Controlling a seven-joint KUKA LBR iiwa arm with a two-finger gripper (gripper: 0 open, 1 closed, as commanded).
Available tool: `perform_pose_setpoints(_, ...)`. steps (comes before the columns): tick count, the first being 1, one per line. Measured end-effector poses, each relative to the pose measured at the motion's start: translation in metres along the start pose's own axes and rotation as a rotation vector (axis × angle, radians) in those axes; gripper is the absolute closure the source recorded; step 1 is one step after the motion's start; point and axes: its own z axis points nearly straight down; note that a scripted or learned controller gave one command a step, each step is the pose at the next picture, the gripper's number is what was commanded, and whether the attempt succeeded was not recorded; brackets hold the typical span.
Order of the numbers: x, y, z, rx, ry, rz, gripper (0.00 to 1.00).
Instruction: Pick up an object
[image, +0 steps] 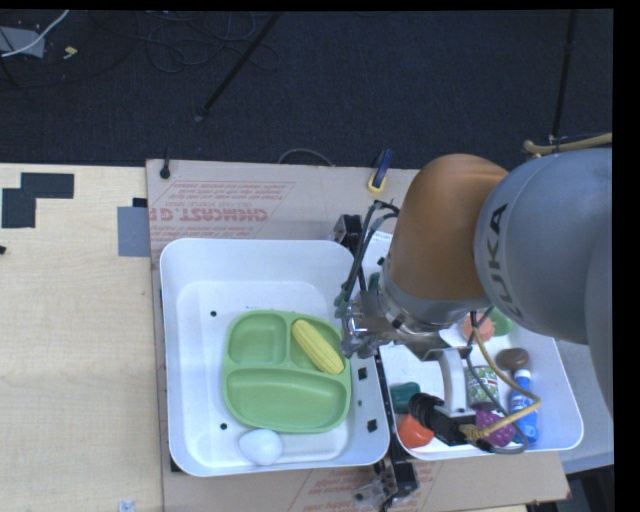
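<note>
One claw (360, 335) (grip impossible to tell) hangs just beside the corn (317, 346); likely the approach step, needing a centred descent next.

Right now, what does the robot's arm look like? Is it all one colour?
No. The arm is a fat, rounded grey shell with dark letters printed on it. A wide orange band sits above the wrist. Thin black cables lead to the silvery metal tool.
</note>
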Motion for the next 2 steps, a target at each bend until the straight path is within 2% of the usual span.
perform_pose_setpoints(1, 0.000, 0.000, 0.021, 0.005, -0.002, 0.004, 1.00)
perform_pose_setpoints(2, -0.011, 0.000, 0.008, 0.000, -0.001, 0.004, 1.00)
